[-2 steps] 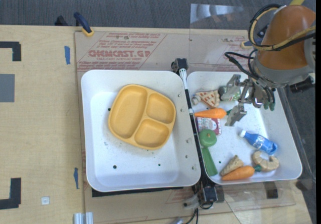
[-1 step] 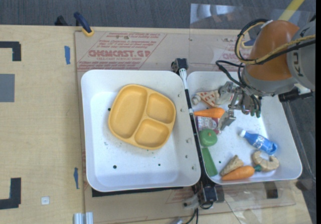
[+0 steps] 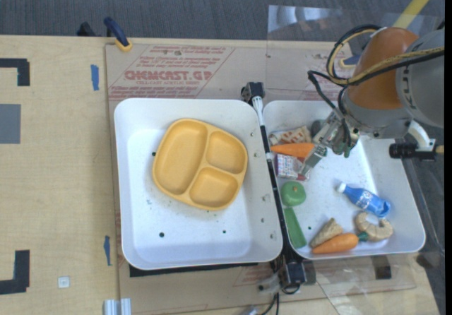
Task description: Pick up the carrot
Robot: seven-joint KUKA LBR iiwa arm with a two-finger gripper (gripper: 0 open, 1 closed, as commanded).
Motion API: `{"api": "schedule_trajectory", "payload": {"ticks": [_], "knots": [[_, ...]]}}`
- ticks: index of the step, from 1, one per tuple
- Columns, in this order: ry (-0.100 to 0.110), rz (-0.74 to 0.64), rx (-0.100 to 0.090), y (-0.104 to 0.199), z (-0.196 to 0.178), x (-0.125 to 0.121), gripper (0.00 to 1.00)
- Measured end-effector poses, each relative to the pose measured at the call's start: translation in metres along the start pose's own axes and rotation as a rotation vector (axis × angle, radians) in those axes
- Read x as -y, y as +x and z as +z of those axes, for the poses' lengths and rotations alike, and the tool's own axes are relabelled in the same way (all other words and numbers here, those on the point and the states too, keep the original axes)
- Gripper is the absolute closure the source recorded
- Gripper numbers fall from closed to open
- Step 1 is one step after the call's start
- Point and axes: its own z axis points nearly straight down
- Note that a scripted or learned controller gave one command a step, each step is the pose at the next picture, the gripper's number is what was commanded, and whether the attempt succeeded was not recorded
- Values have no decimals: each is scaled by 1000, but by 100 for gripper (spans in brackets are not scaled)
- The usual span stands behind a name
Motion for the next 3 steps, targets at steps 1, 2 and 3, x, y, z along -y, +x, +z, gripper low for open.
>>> {"api": "schedule_trajectory", "payload": {"ticks": [1,2,3], "knots": [[-3,335,7,-21,0,-12,0],[-12,333,32,-28,-17,-14,100],[-10,332,28,-26,-15,-14,0]]}}
